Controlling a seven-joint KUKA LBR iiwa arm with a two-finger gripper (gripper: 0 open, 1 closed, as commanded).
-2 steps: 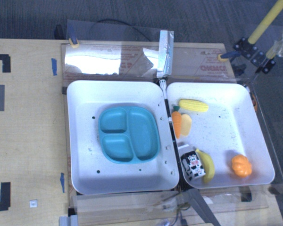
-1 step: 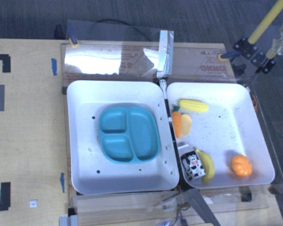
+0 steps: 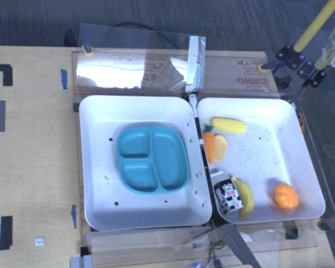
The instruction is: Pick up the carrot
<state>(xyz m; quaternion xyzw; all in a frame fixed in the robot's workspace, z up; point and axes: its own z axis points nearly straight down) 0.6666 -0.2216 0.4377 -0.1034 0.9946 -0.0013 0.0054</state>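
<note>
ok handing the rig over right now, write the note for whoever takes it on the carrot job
Carrot: lies in the right bin, against its left wall, touching a pale yellow piece.
Also in that bin: corn just above the carrot, banana, black and white carton, orange.
Left bin holds a blue divided plate.
Done: nothing, the carrot is not lifted.
Left: reach in, grasp the carrot, lift it.
</note>
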